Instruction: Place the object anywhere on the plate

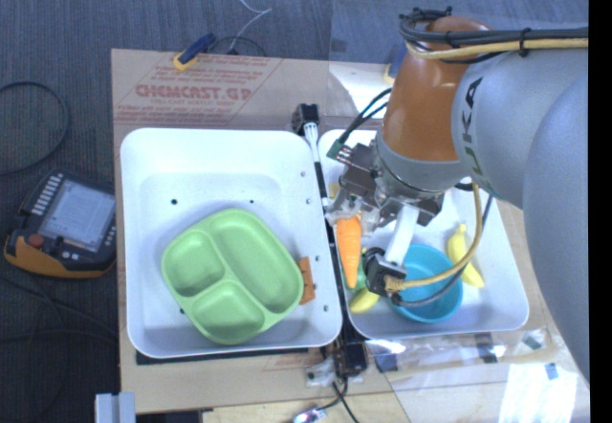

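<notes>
Lighting: bright, even, from overhead. Glare: white bins [143,182] near washed out along their rims; a pale reflective patch on the bench [359,77] behind them; highlights on the grey arm [521,115]. Shadows: soft, short, beneath the green plate [229,273] and under the arm. Focus: moderate; fine detail slightly soft, cardboard lettering legible. Colour: saturated. Edge distortion: slight.

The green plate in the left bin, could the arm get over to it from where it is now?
Probably yes. The green plate lies open in the left bin, with nothing on top of it, and the gripper hangs just across the divider, over the carrot.
</notes>
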`<state>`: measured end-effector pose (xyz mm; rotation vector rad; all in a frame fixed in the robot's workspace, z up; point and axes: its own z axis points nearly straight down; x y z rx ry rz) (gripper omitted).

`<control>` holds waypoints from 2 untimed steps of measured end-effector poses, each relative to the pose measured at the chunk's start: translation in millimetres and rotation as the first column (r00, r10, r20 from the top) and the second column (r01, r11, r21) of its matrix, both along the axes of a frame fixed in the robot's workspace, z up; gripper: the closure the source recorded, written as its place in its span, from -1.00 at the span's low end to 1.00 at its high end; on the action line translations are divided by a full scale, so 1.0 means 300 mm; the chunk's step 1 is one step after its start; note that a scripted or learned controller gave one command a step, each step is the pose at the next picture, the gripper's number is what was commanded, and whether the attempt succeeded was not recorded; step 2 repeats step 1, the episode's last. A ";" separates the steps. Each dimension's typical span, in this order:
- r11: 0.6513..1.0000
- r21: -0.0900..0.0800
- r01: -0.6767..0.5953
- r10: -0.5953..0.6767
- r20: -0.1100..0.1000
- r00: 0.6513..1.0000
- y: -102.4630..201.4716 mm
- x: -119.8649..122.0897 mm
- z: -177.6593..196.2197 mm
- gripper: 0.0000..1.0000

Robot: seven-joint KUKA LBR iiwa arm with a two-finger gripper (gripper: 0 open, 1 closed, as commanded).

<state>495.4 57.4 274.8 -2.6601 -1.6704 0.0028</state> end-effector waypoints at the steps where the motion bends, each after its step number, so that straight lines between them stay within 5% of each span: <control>1: 1.000 -0.003 0.006 -0.006 -0.001 1.000 -0.011 0.000 -0.001 -1.00; 2: 1.000 -0.003 0.006 -0.006 -0.001 1.000 -0.011 0.000 -0.001 -1.00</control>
